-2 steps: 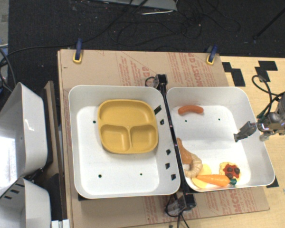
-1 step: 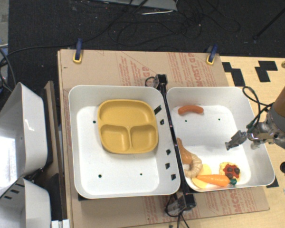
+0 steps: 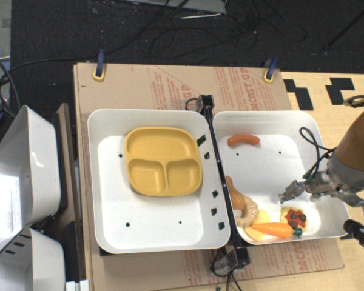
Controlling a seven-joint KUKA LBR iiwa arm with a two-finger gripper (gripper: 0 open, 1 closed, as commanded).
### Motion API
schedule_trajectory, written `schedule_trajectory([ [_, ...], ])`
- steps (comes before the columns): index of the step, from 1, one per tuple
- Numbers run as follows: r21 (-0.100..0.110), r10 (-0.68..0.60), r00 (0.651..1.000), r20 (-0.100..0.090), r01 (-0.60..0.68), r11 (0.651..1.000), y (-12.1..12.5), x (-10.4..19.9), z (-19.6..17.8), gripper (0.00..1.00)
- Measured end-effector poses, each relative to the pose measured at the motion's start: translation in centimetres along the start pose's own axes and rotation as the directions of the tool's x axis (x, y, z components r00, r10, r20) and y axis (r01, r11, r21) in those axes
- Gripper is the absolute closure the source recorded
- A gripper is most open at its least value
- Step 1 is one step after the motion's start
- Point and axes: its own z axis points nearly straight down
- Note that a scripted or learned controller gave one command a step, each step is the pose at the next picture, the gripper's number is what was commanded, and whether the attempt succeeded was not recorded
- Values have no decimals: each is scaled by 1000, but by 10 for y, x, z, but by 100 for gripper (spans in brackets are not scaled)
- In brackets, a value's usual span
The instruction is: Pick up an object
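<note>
In the right bin [image 3: 268, 121], toy foods lie about: a reddish sausage [image 3: 243, 140] near the far wall, a tan chicken-like piece [image 3: 242, 205] by the left wall, a yellow slice [image 3: 262, 216], an orange carrot [image 3: 272, 228] and a small red and yellow item [image 3: 296, 217] at the front. My gripper [image 3: 293, 192] reaches in from the right, low over the bin floor, just above and behind the red and yellow item. I see nothing between its fingers.
The left bin [image 3: 109, 217] holds a yellow divided plate [image 3: 164, 160]. A black divider with clips runs between the bins. The arm's orange band [image 3: 358, 141] and cables sit at the right edge. White containers [image 3: 21, 180] stand off the bench at left.
</note>
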Motion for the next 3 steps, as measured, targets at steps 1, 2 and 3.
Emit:
schedule_trajectory([
  [1, -3, -1, 1000, 1, 1, 1000, 0, 1, 17, 0],
  [2, -6, -1, 1000, 2, 1, 1000, 1, 1, 6, 100],
  [3, -11, -6, 1000, 4, 6, 1000, 11, -2, -42, 100],
])
